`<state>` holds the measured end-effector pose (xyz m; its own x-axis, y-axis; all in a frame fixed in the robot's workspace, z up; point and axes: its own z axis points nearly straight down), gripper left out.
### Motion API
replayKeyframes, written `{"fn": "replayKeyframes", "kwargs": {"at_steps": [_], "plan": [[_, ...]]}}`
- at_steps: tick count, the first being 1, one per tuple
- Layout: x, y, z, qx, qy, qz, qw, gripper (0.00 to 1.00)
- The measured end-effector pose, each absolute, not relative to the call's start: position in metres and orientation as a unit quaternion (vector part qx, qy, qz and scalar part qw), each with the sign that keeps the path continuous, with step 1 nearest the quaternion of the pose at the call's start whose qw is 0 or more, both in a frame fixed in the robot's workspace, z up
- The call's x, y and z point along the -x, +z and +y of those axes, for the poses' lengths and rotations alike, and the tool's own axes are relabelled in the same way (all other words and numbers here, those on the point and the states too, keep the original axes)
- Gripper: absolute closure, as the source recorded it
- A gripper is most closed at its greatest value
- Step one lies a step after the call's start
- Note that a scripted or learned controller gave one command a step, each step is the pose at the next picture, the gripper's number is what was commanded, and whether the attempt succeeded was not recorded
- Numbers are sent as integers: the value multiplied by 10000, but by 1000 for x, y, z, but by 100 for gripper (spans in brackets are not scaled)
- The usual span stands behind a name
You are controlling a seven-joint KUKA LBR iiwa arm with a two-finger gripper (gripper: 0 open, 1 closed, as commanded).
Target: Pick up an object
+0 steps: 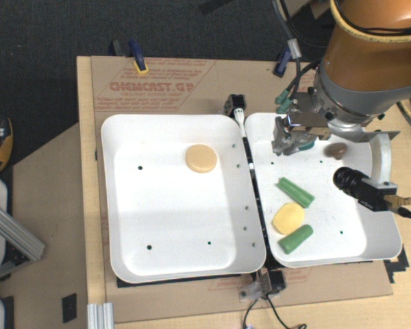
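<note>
At the right bin's 11 o'clock corner, gripper hovering, finger state impossible to tell, green blocks and yellow piece toward 6 o'clock, tan disc in left bin.

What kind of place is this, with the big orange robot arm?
Probably a robot lab or test bench. Two white bins sit on a cardboard-covered bench held down by clamps, a robot arm reaches over them, and small toy-like pieces lie inside, such as a yellow disc.
</note>
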<state>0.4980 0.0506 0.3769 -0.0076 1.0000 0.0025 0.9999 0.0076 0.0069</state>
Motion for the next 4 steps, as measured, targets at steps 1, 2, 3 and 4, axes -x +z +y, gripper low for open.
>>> {"fn": "replayKeyframes", "kwargs": {"at_steps": [1, 2, 3, 4], "plan": [[-479, 383, 74, -7059, 5, 7083, -1, 100], [-480, 417, 113, -7057, 27, 7085, 15, 100], [-480, 465, 120, -7065, 27, 7077, 16, 100], [-479, 420, 131, -7067, -30, 7075, -19, 100]]}}
